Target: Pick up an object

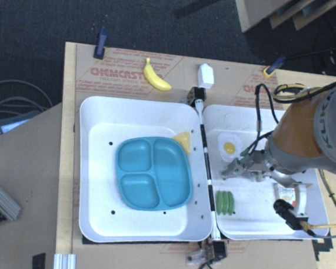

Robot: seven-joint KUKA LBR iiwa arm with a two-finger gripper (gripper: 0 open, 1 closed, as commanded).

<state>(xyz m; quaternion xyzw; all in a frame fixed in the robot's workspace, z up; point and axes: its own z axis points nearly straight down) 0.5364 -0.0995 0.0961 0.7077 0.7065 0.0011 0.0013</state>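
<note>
Two shallow white plastic bins sit side by side on the cardboard-covered tabletop (121, 67). The left bin (98, 124) holds a turquoise plastic plate with three compartments (152, 173), lying flat near its middle, and a small pale yellow wedge-shaped piece (183, 140) just beside the plate's upper right corner, close to the dividing wall. The right bin (248, 227) holds a small white round object with a yellow centre, like a toy fried egg (228, 147), in its upper left part, a green ridged oblong toy (225, 202) lower down near the left wall, and a white packet with red markings (286, 193) toward the right side, partly hidden under the arm. The grey arm with its orange band (302, 126) reaches in from the right over the right bin, and the metal tool (236, 167) hangs low between the egg-like object and the green toy, touching neither as far as can be seen; whether it is released or clenched cannot be told, and nothing shows in its grip. A yellow toy banana (155, 78) lies on the tabletop beyond the left bin, well apart from both bins' contents.
</note>
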